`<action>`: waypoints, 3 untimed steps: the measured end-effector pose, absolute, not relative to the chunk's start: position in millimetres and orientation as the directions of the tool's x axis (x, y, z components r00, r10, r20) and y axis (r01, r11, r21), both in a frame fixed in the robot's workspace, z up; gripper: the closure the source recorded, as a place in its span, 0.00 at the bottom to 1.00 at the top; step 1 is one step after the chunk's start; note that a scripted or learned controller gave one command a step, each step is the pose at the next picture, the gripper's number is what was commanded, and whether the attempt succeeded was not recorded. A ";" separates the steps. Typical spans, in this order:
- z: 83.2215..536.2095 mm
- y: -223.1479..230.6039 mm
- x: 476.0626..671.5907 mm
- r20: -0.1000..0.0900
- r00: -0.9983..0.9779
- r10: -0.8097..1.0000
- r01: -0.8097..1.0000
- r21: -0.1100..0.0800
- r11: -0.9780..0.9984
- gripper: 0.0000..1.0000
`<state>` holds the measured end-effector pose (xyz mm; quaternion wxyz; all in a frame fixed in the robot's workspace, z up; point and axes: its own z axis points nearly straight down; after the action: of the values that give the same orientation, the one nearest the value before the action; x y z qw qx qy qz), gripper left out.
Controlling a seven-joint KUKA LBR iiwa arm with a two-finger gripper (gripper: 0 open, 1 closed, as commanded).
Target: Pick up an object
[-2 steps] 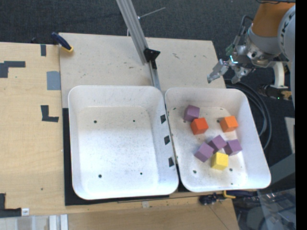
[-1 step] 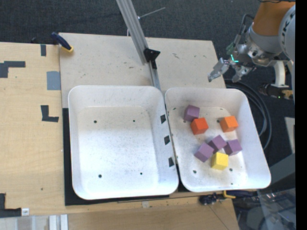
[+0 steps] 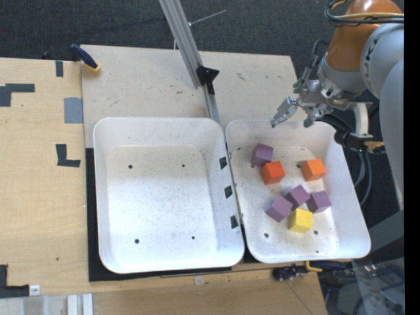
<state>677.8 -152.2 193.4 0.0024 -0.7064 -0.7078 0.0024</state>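
Gripper (image 3: 295, 115) fingers spread, nothing between them, above right bin's (image 3: 348, 241) far rim. Bins sit on scuffed plywood bench (image 3: 138, 87); dark carpet (image 3: 79, 12) behind.

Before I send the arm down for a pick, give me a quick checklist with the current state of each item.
1. Blocks in the right bin: ok, seven sit there.
2. Gripper carrying nothing: ok, nothing is seen between the jaws.
3. Jaws open for a grasp: ok, they look spread apart.
4. Gripper over a target: not ok, it hangs at the bin's far rim, short of the nearest purple block.
5. Isolated target: ok, the orange block near the right wall stands apart; the three purple ones and the yellow block crowd together.
6. Gripper height above the bin: cannot tell from this single view.
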 end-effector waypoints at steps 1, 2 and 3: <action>130.4 -155.9 671.2 0.000 -0.001 1.000 1.000 -0.008 0.001 0.00; 92.8 -156.3 671.5 -0.003 0.000 1.000 1.000 -0.001 0.000 0.00; 103.7 -155.5 671.8 -0.003 -0.002 1.000 1.000 -0.001 0.002 1.00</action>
<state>671.8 -155.5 103.7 -0.0008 -0.7065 -0.7077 0.0014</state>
